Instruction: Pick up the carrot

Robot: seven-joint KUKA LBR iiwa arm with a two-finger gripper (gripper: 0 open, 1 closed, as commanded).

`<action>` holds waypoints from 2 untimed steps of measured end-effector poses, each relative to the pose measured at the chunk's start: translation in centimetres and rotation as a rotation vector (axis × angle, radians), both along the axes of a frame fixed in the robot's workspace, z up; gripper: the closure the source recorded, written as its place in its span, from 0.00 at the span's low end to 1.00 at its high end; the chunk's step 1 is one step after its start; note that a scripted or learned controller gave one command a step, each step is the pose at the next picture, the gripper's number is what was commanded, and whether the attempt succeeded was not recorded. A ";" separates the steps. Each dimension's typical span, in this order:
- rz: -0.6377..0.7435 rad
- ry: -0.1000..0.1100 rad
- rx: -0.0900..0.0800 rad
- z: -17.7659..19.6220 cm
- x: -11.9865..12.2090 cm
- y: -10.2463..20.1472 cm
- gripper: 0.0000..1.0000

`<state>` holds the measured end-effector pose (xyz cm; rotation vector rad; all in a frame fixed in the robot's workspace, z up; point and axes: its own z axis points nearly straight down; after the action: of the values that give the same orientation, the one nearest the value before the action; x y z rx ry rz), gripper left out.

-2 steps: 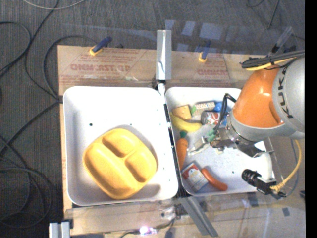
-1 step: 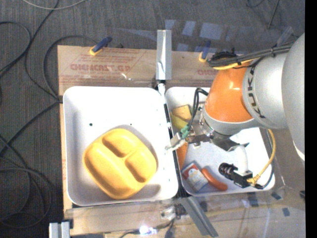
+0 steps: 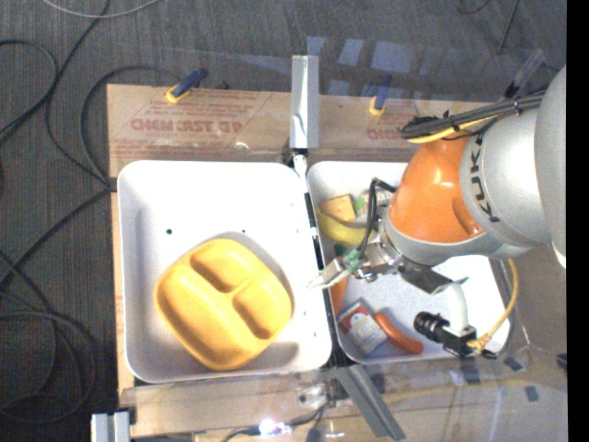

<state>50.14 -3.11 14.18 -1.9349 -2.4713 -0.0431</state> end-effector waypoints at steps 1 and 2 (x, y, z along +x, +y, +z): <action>-0.009 0.016 -0.024 4.1 -1.6 -6.0 0.00; 0.149 0.003 -0.018 -4.9 -1.3 -7.0 0.00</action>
<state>48.84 -10.15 9.27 -1.7494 -2.6151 -0.0175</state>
